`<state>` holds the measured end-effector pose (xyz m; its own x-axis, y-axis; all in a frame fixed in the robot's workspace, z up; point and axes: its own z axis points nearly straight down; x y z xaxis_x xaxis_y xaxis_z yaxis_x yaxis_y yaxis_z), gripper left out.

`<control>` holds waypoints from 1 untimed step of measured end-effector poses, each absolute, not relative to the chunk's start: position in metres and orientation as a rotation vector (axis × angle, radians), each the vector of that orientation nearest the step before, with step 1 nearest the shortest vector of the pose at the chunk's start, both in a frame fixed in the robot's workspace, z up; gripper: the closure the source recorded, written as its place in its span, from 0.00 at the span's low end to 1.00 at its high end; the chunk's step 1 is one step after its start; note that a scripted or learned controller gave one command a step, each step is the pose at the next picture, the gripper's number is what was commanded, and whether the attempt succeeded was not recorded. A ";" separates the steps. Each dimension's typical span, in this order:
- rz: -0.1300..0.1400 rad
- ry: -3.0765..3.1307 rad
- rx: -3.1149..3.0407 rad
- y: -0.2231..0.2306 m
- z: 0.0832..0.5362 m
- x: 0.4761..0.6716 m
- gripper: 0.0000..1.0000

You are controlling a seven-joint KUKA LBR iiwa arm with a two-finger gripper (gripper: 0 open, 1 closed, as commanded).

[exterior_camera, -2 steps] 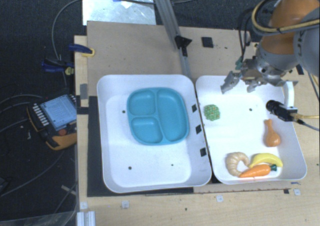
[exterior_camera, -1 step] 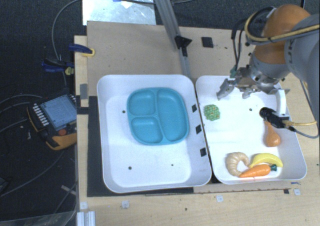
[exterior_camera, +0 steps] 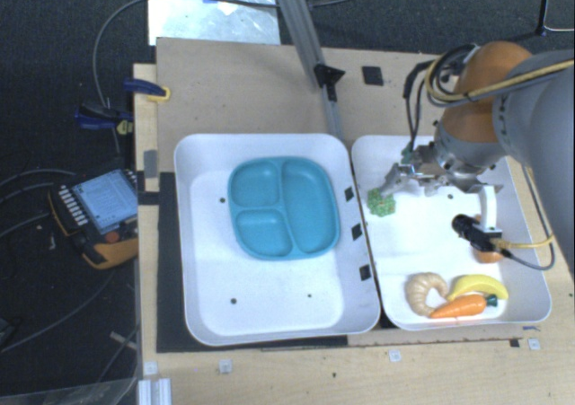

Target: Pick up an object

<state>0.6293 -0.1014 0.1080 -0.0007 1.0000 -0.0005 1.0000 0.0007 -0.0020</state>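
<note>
The gripper (exterior_camera: pixel 392 183) is lowered into the right bin (exterior_camera: pixel 530 304), just above the green broccoli piece (exterior_camera: pixel 382 204), seemingly lined up for a grasp. Whether anything is gripped cannot be told. The blue divided plate (exterior_camera: pixel 283 207) sits in the left bin (exterior_camera: pixel 207 295).

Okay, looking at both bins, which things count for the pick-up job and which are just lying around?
For the job:
- tool, beside the broccoli
- broccoli, right bin
- banana, carrot and croissant, clustered at the right bin's near edge

Lying about:
- blue divided plate, left bin
- clamps and handheld controller, left of the bench
</note>
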 end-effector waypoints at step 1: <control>-0.017 -2.233 -2.230 -0.102 0.104 0.635 0.00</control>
